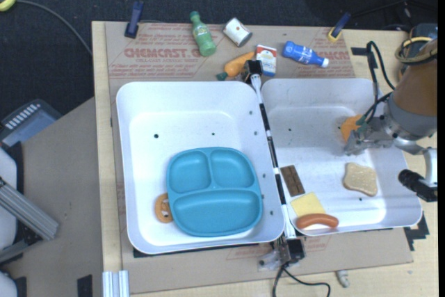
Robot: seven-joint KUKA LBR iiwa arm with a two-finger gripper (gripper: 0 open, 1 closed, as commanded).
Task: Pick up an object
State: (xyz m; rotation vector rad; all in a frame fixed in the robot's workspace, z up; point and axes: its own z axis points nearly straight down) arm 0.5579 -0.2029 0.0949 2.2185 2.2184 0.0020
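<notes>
My gripper (356, 138) is low in the right bin (313, 104), near its right wall. A small orange object (348, 126) lies right against the gripper's upper left side, partly hidden by it. I cannot tell whether it is being held. Just below the gripper, a slice of bread (360, 179) lies flat on the bin floor. A brown chocolate bar (293, 180), a yellow cheese wedge (306, 204) and a red-orange sausage (317, 222) sit along the bin's lower left side.
The left bin (139, 115) holds a blue divided plate (213, 190) with a brown pretzel (163, 208) partly under its left edge. Behind the bins lie a green bottle (203, 35), a white can (237, 31), a milk carton (265, 59), a carrot (238, 65) and a blue bottle (304, 53).
</notes>
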